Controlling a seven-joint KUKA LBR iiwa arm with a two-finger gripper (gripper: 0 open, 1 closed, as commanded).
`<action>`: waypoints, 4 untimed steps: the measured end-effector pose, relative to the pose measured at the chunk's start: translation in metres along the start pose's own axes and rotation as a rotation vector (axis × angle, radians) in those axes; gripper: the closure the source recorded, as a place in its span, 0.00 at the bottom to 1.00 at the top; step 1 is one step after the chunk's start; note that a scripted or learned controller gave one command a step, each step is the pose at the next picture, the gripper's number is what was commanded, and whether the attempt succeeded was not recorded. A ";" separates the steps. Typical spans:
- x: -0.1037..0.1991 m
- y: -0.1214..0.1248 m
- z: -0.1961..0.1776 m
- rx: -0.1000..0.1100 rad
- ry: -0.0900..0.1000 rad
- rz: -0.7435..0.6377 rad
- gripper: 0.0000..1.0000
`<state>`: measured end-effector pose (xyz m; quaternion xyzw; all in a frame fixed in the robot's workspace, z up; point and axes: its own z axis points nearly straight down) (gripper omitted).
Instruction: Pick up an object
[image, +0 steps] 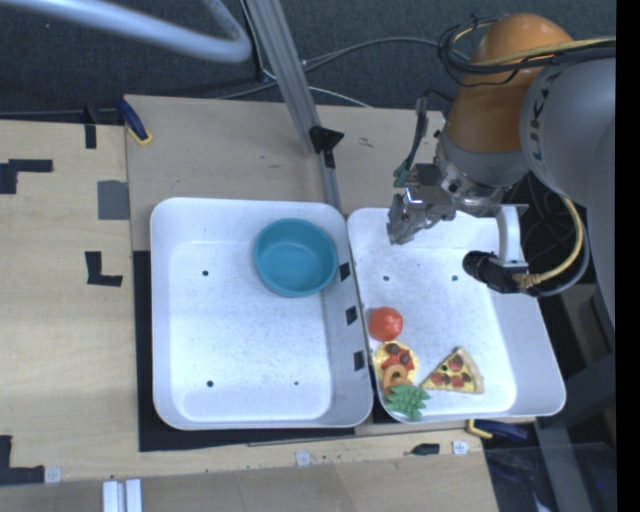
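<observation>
- Lower right, right bin (520, 330): one green leafy toy (407, 400), one pizza slice (455, 372), one yellow-red piece (394, 361), one tomato (386, 323), clustered.
- Best target, I judge: the tomato, standing freest; descend centred over it.
- Left bin (190, 330): one blue bowl (294, 257).
- Upper right: gripper (408, 226), finger spread impossible to tell.

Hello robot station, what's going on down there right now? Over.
Gripper up at far end of right bin, nothing seen between its fingers. Tomato, pizza slice and other toy food lying at near end, untouched. Blue bowl in left bin. Path clear.
</observation>
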<state>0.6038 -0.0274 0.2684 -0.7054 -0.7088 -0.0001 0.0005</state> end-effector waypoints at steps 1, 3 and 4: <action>0.042 0.013 0.020 0.002 -0.001 0.001 1.00; 0.128 0.058 0.044 0.000 -0.001 0.002 1.00; 0.127 0.058 0.043 0.000 -0.002 0.004 0.00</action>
